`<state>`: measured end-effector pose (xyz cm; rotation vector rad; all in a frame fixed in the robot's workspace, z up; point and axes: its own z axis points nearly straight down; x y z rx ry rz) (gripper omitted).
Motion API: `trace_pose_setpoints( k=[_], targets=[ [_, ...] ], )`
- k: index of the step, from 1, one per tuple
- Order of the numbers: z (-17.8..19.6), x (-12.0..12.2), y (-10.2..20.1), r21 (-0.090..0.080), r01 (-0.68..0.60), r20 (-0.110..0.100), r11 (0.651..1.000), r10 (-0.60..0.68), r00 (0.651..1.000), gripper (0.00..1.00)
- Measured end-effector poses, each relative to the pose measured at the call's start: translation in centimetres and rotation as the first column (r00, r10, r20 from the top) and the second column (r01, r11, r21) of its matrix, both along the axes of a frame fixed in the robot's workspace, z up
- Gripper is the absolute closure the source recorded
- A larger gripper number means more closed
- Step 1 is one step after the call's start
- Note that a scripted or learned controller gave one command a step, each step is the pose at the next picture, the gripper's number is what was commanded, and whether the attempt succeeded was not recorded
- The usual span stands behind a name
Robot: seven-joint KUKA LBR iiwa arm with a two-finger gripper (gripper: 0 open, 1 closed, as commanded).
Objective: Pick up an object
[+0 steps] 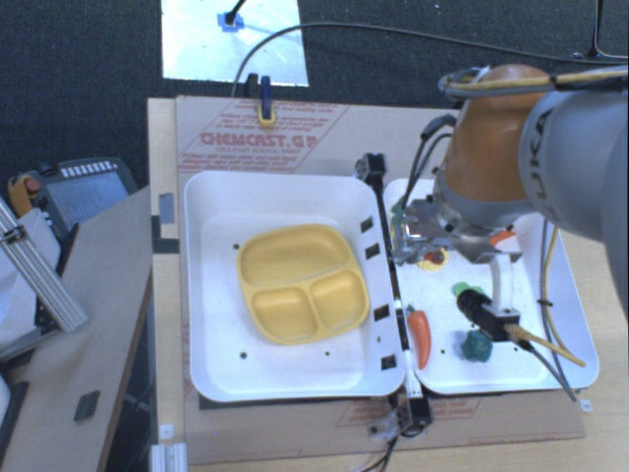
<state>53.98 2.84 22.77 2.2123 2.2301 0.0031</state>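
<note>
While bent low, arm [536, 155] over rt bin [565, 347], nr carrot [420, 337].

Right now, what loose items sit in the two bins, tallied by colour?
Yellow: 1, divided plate, left bin
Orange: 1, carrot, right bin
Teal: 1, small lump
Green: 1, small piece
Total: 4; others under the arm are too hidden to count.

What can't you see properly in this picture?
- The end effector: the grey and orange arm hides its fingers in the camera view.
- The small yellow and red object: partly tucked under the arm, too small to identify.
- The right white bin: its far end is covered by the arm.
</note>
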Motion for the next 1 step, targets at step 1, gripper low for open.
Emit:
trace_pose_setpoints(
  k=[1],
  targets=[
    [-0.19,0.62,6.12,0.002,-0.003,0.0,1.0,0.003,1.0,1.0]
  ],
)
